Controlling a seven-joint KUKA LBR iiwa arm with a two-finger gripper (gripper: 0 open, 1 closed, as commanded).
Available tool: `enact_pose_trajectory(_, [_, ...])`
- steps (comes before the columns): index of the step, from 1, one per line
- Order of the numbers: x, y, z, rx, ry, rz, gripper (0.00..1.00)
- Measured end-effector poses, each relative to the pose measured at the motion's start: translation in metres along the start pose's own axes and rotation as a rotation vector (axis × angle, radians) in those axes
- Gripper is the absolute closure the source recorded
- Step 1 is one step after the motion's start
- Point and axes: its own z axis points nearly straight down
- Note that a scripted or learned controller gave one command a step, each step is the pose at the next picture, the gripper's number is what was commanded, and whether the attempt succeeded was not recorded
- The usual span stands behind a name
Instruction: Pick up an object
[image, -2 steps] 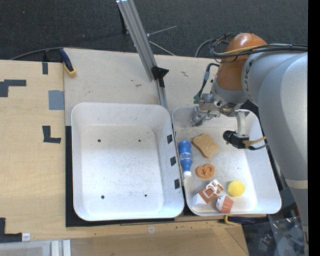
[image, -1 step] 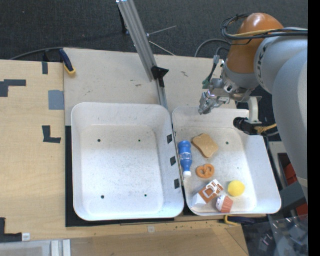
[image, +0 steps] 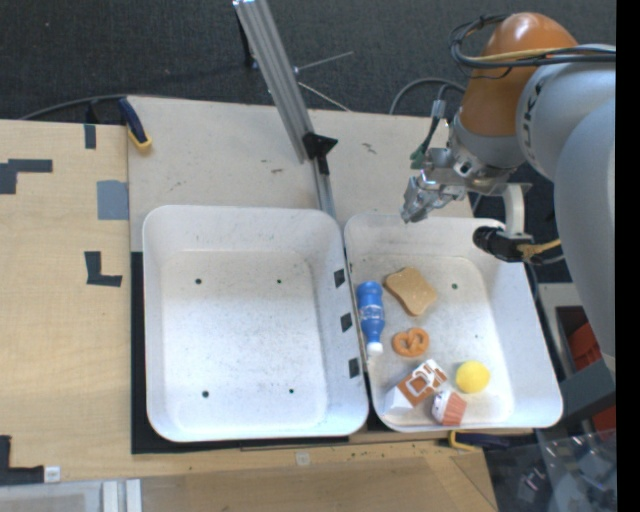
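The gripper (image: 415, 210) hangs over the far rim of the right bin (image: 520, 300); whether it is parted or closed cannot be told. Nothing sits in it. Nearest below lies the bread slice (image: 411, 290), beside the blue bottle (image: 370, 312).

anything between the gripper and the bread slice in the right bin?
Nothing visible. The gripper hangs over the right bin's far rim, and the bread slice lies on open bin floor just nearer the camera. The blue bottle lies to its left, the pretzel nearer; neither lies between.
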Motion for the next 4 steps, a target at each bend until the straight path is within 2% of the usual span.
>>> enact_pose_trajectory(2, [0.093, -0.034, -0.013, 0.004, 0.002, -0.005, 1.00])
enact_pose_trajectory(4, [0.192, -0.102, -0.020, 0.005, 0.002, -0.006, 1.00])
